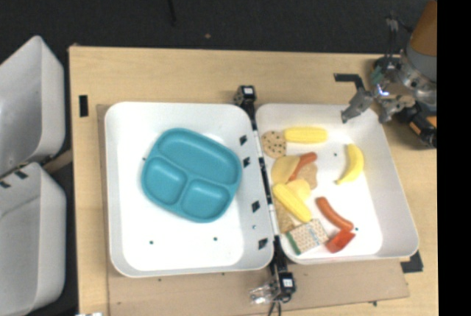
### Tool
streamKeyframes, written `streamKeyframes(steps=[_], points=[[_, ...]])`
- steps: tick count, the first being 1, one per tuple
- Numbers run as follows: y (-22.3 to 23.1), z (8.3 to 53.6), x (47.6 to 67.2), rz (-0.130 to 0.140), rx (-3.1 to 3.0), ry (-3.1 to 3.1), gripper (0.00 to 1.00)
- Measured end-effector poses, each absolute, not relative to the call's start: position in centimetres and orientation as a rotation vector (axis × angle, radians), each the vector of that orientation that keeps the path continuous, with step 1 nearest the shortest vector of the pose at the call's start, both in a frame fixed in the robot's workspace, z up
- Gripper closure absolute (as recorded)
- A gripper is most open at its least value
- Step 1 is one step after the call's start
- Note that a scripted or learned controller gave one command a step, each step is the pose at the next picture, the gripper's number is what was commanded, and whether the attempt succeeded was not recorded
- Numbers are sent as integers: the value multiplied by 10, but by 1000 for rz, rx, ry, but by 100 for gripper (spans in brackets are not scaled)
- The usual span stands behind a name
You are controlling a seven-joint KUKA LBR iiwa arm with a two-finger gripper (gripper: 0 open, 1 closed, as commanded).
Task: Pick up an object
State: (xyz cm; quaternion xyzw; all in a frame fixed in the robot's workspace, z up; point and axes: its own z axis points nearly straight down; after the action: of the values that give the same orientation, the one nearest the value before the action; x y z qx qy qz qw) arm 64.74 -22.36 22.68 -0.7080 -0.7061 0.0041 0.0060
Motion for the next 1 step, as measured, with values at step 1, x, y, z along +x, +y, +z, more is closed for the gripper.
streamKeyframes(steps=[1], points=[[-223, 236, 650, 3, -2219, -2223, 0]])
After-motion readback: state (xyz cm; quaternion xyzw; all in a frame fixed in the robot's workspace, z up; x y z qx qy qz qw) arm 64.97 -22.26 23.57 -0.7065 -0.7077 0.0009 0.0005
